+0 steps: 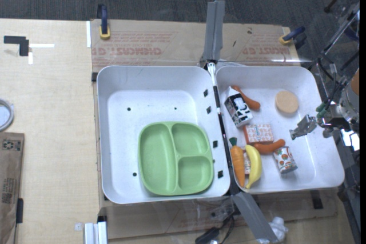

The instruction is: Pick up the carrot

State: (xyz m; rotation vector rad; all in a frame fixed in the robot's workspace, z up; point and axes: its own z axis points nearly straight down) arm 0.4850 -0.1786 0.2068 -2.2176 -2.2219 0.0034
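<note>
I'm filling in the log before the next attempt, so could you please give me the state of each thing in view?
carrot: lying in the right bin, beside the banana
hand: over the right bin, holding nothing
green tray: flat in the left bin
can: on its side
round cookie: lying flat

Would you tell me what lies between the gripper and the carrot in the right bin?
In the camera view, a sausage and the banana lie between the gripper and the carrot.
</note>
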